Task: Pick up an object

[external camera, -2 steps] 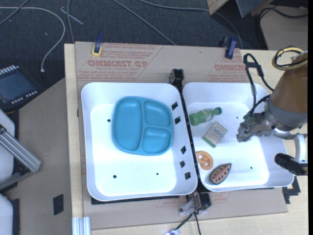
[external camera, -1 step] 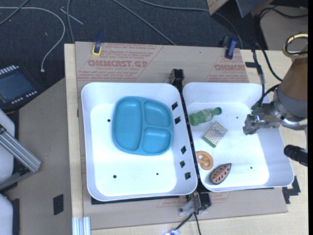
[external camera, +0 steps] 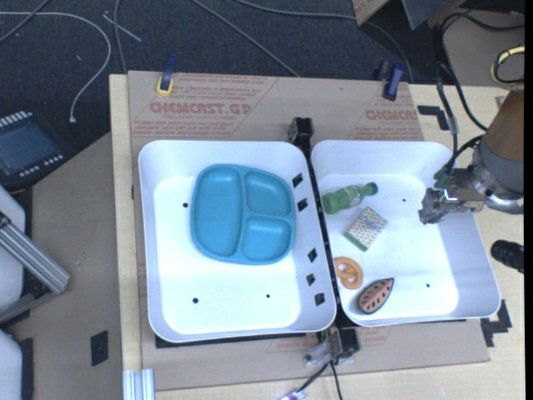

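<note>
Two white bins, gripper over the right one

Left bin [external camera: 166, 298] holds a blue divided plate [external camera: 243, 213]; right bin [external camera: 466, 294] holds green bottle [external camera: 348, 197], patterned packet [external camera: 366, 227], leaf-shaped piece [external camera: 376, 295], pretzel [external camera: 347, 272]; gripper [external camera: 435, 207] nothing held, jaw state cannot be determined

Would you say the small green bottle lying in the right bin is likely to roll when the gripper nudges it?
Probably: the small green bottle lies on its side on the smooth white right bin floor, so its rounded body may roll. It looks like light plastic, likely skidding easily.
</note>
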`<state>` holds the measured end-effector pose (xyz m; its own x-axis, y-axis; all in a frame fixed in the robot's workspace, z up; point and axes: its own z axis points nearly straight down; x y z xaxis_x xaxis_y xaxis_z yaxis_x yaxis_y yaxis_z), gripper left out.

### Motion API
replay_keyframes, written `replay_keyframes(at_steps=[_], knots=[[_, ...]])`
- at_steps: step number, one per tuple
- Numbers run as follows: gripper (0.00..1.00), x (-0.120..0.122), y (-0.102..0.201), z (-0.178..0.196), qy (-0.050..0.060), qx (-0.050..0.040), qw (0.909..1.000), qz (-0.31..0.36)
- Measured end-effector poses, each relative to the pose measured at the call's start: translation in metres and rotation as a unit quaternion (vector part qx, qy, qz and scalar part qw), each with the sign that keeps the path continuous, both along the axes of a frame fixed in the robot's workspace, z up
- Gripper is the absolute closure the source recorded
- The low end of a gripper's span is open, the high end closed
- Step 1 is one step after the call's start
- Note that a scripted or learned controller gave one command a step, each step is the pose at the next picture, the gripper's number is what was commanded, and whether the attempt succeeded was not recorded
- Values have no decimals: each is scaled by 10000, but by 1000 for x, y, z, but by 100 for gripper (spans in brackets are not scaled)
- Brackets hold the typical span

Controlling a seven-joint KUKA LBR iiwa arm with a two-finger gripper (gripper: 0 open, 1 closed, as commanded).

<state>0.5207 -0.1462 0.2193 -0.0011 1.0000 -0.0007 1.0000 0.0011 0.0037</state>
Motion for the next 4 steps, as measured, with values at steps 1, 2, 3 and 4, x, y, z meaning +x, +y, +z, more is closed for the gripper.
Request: replay_keyframes(at_steps=[1,2,3,4], knots=[[100,8,60,3,11,16,10000,30],[100,26,104,-3,13,12,10000,24],[100,46,164,-7,10,12,10000,28],[100,63,209,-10,10,13,10000,22]])
